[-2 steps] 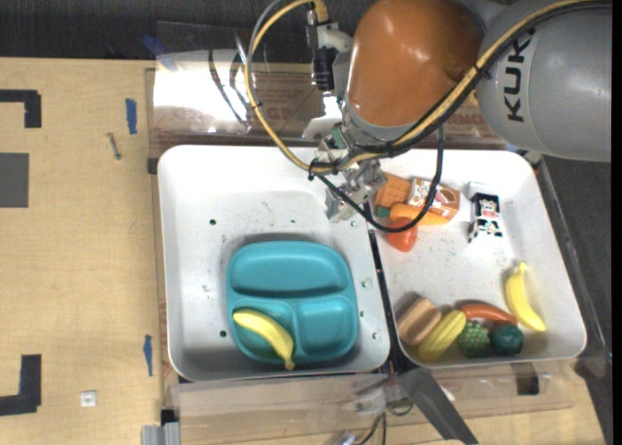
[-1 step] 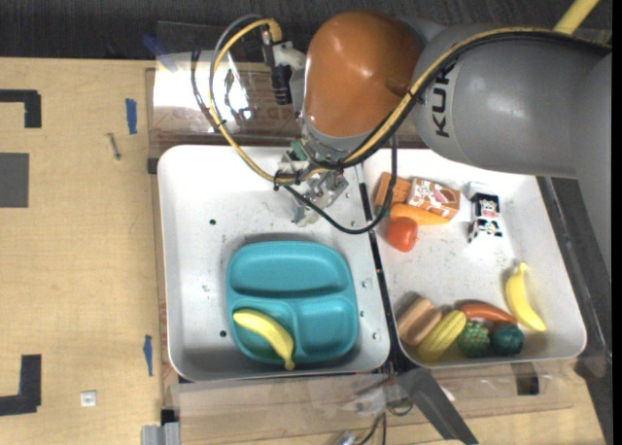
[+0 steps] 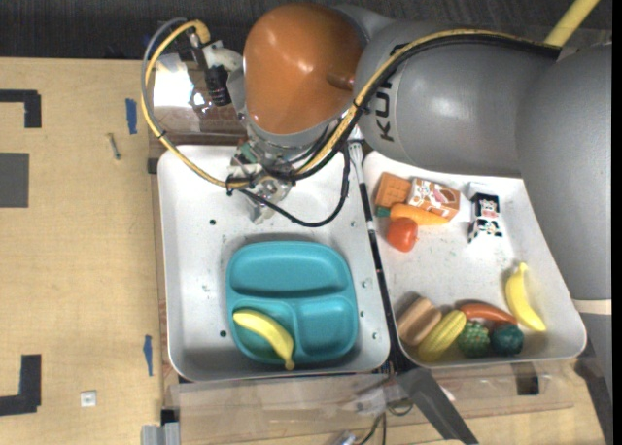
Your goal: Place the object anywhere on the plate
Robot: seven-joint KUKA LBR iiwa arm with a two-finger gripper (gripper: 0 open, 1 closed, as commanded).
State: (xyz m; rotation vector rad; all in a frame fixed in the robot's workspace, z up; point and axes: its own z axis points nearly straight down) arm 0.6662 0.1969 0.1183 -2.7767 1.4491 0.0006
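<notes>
Two white bins [image 3: 185,268] sit on a tan bench [image 3: 68,239]; the claw's [image 3: 260,190] grip state can't be told.

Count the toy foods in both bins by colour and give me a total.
Yellow: 3, banana on the plate, banana, corn
Orange or red: 4, tomato, carrot, cracker, sausage
Green: 2
Tan: 1, bun
Total: 10

Right bin [image 3: 554,278] holds a tomato [image 3: 402,233] and milk carton [image 3: 485,217].

claw [image 3: 260,187] mostly hidden under orange wrist band [image 3: 292,64], arm [image 3: 505,103] cut off right
</notes>
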